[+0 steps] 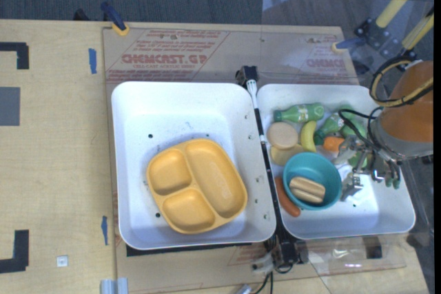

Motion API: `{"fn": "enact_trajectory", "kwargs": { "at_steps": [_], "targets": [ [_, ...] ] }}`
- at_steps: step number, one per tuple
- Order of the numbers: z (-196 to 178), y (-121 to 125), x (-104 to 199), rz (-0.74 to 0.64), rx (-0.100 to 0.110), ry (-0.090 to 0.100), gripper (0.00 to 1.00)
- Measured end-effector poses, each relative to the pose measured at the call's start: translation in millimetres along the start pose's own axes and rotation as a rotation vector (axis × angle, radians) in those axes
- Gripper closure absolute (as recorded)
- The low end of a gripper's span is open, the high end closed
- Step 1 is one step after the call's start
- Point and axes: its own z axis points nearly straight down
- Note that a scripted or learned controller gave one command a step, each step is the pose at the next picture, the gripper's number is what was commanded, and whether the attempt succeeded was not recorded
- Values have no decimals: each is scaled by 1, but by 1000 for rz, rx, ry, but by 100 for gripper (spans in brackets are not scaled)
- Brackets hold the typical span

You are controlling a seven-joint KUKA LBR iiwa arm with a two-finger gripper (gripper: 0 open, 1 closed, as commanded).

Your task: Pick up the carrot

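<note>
My gripper (358,172) hangs over the right bin (393,213), grip unclear; the carrot (286,200) lies wedged left of the teal bowl (311,175).

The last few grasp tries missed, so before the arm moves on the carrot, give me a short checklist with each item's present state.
1. Carrot located: ok, in the right bin, left of the blue bowl.
2. Carrot free from above: not ok, the bowl's rim partly covers it.
3. Gripper over the carrot: not ok, it sits to the bowl's right, on the far side from the carrot.
4. Fingers' state: cannot tell.
5. Clutter in the path: not ok, bowl with hot dog lies between gripper and carrot.
</note>
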Motion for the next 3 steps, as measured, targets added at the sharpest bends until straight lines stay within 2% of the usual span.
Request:
{"fn": "enact_trajectory", "kwargs": {
  "at_steps": [1,2,3],
  "targets": [
    [-70,37,-63,103,-10,-4,0],
    [-27,13,-72,165,-15,9,0],
    [1,14,-27,212,-15,2,0]
  ]
}}
